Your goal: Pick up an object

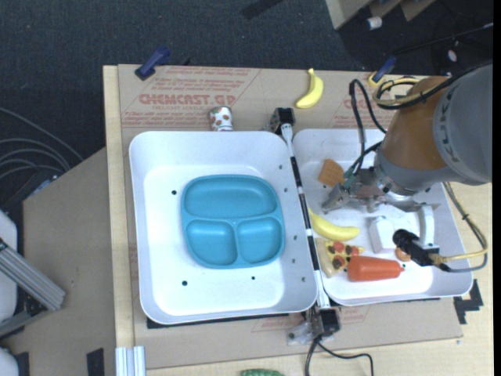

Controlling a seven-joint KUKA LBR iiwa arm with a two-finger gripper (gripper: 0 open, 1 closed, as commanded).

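The claw (342, 197) hangs low in the right bin (450, 284), its metal fingers spread slightly with nothing between them, tips just above a banana (335, 227). That bin holds one banana, one orange carrot (374, 269) and one tan block (331, 171); the left bin (149, 233) holds one blue divided plate (232, 219), and a second banana (311, 92) lies on the bench (180, 100) at twelve o'clock. The grey arm (462, 131) reaches in from three o'clock, wrist bent downward.

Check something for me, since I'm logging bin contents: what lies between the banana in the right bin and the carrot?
In the camera view, a small pizza slice toy lies between the banana and the carrot, touching the carrot's left end.
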